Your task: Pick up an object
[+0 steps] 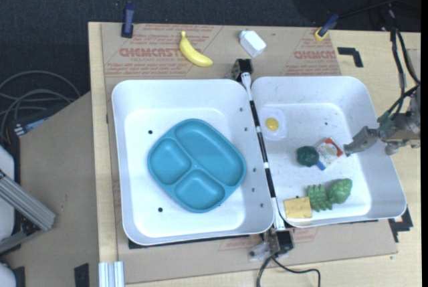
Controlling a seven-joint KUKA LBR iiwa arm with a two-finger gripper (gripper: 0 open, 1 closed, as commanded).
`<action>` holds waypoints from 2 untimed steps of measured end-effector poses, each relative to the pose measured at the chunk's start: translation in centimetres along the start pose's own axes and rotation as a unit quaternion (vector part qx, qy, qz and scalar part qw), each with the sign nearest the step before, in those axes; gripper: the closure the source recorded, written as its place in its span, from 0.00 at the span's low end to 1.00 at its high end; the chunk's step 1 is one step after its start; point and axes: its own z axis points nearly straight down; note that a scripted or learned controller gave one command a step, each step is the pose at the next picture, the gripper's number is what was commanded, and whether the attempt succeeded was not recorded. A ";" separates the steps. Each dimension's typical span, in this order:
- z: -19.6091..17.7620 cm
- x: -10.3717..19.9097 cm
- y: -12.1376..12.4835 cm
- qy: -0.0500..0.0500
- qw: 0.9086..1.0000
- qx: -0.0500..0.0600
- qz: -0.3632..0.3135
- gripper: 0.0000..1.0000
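two white bins (134, 105), one blue divided plate (194, 164), one banana (193, 51), one white block (253, 43), one fried egg (272, 124), one dark green ball (307, 156), one green toy (331, 193), one yellow block (298, 207), one red-white packet (328, 149)

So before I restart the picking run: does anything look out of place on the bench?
Yes. A banana and a small white block lie on the cardboard behind the bins, outside both. The rest sits inside: a blue divided plate in the left bin, small items in the right bin.
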 end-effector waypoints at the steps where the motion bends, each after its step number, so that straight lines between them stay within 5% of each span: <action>1: 15.0 -0.1 -0.6 0.000 1.000 0.000 0.000 0.00; 2: 12.2 6.2 5.2 0.000 1.000 -0.001 -0.001 0.00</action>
